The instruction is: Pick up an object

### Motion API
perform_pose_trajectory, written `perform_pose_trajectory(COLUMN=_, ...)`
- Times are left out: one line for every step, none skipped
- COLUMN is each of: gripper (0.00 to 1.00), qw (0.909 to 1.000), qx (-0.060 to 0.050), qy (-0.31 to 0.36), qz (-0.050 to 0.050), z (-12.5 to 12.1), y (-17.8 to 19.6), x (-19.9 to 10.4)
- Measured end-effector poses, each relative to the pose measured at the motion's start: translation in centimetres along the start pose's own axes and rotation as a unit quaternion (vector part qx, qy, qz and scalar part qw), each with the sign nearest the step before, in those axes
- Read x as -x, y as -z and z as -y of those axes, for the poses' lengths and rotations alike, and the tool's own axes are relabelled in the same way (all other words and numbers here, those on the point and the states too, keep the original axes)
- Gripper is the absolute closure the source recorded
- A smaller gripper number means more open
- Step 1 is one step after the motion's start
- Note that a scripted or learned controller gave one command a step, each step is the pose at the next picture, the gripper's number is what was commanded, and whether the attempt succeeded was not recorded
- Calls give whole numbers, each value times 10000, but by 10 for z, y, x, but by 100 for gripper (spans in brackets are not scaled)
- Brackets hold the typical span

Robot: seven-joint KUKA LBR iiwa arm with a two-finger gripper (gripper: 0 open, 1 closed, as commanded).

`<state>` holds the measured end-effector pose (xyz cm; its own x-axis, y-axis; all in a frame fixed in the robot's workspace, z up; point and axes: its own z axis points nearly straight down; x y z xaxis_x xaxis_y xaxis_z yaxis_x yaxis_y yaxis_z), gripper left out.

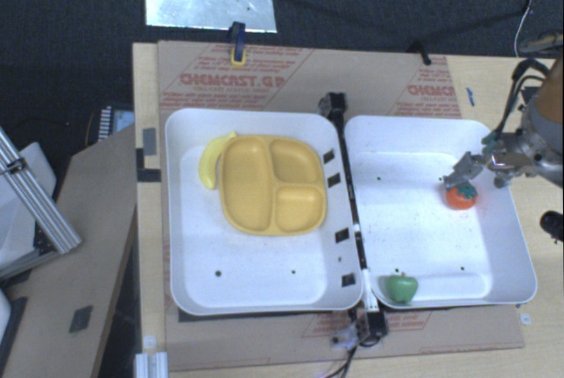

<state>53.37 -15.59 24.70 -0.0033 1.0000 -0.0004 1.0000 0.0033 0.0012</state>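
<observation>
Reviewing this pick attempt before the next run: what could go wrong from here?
1. The hand sits right at the small round orange-red tomato-like toy, which lies near the right white bin's right wall; a grasp there may clip the wall or roll the toy away.
2. Whether the toy is between the fingers is unclear, so a lift may come up with nothing.
3. The small green apple-like toy rests against the front rim, awkward to reach.

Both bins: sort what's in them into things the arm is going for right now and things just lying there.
In play:
end effector, right bin
orange tomato, just under the end effector

Lying about:
green apple, right bin's near left corner
yellow divided plate, left bin
banana, beside the plate
</observation>
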Motion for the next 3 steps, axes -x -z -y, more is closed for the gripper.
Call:
perform_pose_trajectory(gripper=0, qw=10000, qx=-20, qy=-12, qz=-7, z=-6, y=-61, x=-2)
perform_pose_trajectory(gripper=0, qw=10000, qx=-18, qy=-14, qz=-6, z=0, y=-105, x=-6)
perform_pose_trajectory(gripper=0, qw=10000, qx=-24, qy=-16, qz=-8, z=0, y=-158, x=-7)
